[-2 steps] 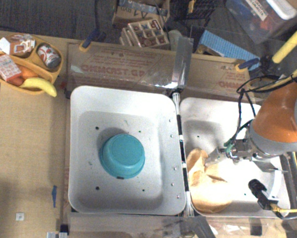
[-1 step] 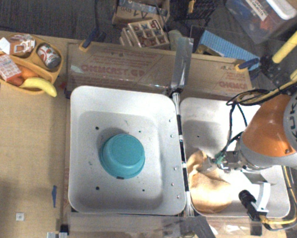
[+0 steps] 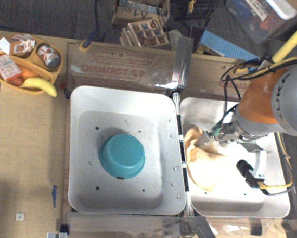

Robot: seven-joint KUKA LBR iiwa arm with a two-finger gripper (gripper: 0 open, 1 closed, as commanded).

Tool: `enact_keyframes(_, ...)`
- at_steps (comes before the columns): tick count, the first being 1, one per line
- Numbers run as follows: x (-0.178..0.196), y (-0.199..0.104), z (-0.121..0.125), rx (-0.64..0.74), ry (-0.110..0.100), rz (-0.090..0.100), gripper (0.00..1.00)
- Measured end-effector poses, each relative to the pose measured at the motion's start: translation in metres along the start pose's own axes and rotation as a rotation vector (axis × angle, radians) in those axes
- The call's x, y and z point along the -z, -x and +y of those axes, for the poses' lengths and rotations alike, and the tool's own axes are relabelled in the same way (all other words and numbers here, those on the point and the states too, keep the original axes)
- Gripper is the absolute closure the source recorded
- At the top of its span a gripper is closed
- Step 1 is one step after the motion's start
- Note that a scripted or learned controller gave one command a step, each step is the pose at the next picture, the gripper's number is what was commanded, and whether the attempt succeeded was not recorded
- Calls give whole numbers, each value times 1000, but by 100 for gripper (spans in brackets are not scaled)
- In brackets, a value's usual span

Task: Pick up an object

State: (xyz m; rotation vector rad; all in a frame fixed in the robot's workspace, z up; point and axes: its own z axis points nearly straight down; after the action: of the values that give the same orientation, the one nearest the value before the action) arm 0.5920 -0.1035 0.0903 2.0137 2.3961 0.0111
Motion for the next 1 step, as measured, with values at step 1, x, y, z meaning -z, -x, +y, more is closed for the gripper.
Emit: enact_keyframes(1, 11, 1, 1, -3, 4, 1, 100)
